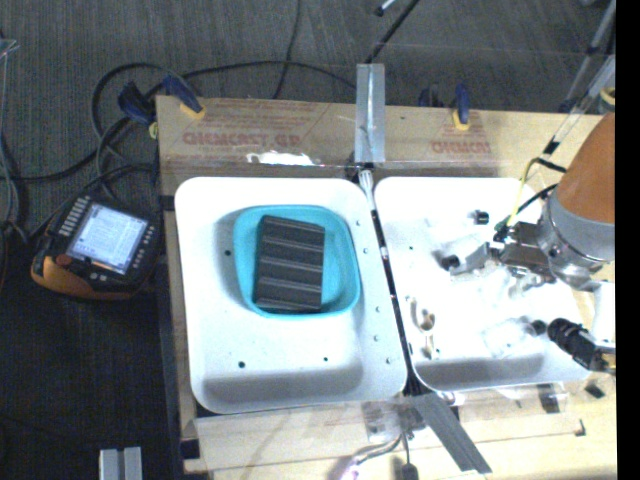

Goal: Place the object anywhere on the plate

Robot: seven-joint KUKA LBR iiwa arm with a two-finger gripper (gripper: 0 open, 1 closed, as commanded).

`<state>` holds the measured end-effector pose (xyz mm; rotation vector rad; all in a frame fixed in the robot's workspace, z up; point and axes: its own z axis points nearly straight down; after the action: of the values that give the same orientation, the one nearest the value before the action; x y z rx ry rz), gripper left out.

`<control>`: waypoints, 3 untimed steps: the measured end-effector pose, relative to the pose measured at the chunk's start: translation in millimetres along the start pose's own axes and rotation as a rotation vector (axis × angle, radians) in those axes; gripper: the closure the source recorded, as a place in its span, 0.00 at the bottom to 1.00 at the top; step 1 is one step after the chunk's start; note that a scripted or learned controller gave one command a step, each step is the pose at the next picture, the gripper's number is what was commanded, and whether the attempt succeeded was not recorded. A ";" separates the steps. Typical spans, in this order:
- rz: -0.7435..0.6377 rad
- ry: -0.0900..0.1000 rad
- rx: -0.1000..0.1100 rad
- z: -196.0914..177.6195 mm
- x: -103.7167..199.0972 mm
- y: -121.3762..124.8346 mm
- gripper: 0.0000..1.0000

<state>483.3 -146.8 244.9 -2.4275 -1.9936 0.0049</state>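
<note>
A dark grey ridged block (290,263) lies on the blue plate (343,268) in the middle of the left white bin (200,298). The block rests flat, its long side running front to back, well inside the plate's rim. My gripper (470,243) hangs over the right bin (450,353), right of the divider and apart from the plate. Nothing shows held in it. The grey arm with its orange band (600,168) comes in from the right edge.
A metal post (370,118) stands at the back between the two bins. Clamps (180,96) hold the cardboard backing. A handheld screen unit (100,238) and cables lie on the floor to the left. A small metal piece (425,320) sits near the right bin's left wall.
</note>
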 end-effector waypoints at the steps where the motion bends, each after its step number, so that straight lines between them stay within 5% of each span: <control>1: -0.015 -0.002 -0.003 -62.3 -51.9 48.6 0.00; 2: 0.095 -0.001 0.001 1.6 -58.2 12.2 0.00; 3: 0.381 0.002 -0.011 153.0 -40.6 16.9 0.00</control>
<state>491.7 -190.2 91.9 -2.7674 -1.5018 -0.0082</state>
